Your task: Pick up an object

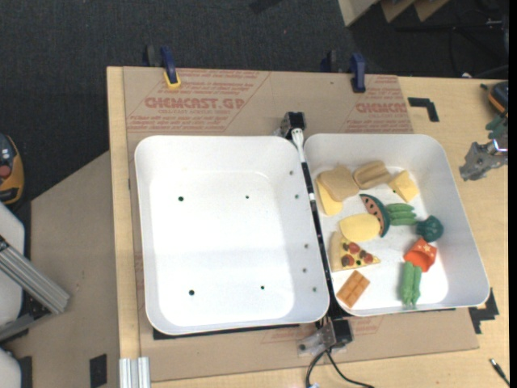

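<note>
Gripper (483,158) hangs just off the right bin (463,217) (can't tell its grip), toy food (376,229) heaped down-left of it, likely for easy grabbing.

- The brown protective paper (266,95) covering the worktop bears red print reading "CHEMCAST GP" behind the left bin.
- The same print repeats behind the right bin, partly cut off.

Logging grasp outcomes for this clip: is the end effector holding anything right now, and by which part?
Nothing is held. The end effector sits at the right edge, outside the right bin, with nothing between its fingers; the toy food lies in that bin.
</note>
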Controlling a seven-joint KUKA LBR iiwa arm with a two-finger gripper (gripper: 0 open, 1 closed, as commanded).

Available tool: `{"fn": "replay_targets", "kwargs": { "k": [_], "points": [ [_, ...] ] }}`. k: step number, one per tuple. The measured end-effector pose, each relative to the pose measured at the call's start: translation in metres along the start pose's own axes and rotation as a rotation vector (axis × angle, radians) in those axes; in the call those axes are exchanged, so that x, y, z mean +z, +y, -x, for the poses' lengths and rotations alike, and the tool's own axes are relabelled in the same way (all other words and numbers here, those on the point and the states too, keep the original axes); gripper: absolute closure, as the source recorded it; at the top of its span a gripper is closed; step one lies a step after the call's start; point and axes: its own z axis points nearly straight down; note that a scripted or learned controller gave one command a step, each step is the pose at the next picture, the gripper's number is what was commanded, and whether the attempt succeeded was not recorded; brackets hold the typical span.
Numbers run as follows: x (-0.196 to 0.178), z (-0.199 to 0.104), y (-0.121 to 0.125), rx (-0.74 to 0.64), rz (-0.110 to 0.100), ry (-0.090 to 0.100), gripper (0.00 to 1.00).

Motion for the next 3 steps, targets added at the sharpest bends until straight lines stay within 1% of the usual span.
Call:
{"fn": "replay_targets", "kwargs": {
  "k": [1,2,3],
  "points": [
    [0.008,0.000,-0.028,0.000,-0.001,0.000,1.00],
    [0.045,0.000,-0.080,0.002,-0.005,0.002,1.00],
    [0.038,0.000,-0.071,-0.001,0.004,-0.003,1.00]
  ]
}}
